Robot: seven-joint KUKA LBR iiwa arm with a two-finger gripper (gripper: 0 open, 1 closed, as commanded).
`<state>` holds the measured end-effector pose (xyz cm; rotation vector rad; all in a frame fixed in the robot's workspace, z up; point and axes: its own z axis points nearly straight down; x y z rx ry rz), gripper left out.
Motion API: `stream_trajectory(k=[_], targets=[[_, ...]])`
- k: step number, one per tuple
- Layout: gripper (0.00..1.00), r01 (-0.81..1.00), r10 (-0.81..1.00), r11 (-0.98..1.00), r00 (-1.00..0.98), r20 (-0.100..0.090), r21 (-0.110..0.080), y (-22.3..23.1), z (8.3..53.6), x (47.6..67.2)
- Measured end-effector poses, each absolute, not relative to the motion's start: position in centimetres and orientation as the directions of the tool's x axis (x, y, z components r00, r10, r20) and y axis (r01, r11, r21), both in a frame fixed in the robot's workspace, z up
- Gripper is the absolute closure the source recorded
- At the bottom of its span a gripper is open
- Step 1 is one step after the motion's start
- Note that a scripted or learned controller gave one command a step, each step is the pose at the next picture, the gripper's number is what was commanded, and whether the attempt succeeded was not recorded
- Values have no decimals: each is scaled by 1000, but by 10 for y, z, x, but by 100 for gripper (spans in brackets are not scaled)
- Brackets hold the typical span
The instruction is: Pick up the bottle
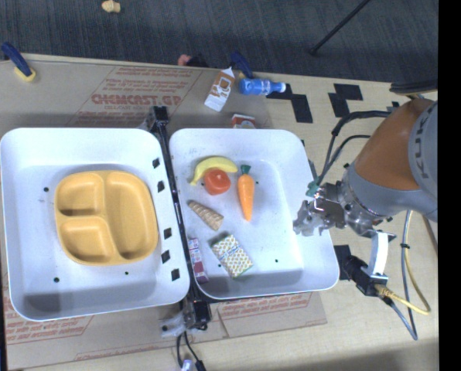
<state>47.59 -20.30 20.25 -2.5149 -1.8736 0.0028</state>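
The bottle [258,87] is small and blue with a pale cap. It lies on its side on the cardboard bench top, beyond the far edge of the right bin [285,149]. My gripper [306,222] hangs over that bin's right rim, well in front of the bottle and to its right. Nothing can be seen in the gripper. The grey arm with its orange band [393,157] comes in from the right.
In the right bin lie a banana [215,165], a red tomato [216,181], a carrot [246,196], a cone-shaped piece [206,215] and a patterned box [232,255]. A yellow divided plate [107,215] sits in the left bin. A small carton [219,91] lies left of the bottle.
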Motion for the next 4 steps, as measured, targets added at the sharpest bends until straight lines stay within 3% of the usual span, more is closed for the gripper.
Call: stream_trajectory(k=[1, 2, 3, 4], targets=[[100, 914, 914, -406, 406, 0, -3, -203, 221, 476], [100, 986, 986, -166, 166, 2, -5, -203, 201, 476], [100, 914, 914, -405, 405, 0, -2, -203, 222, 477], [100, 985, 985, -171, 171, 2, -5, -201, 210, 476]])
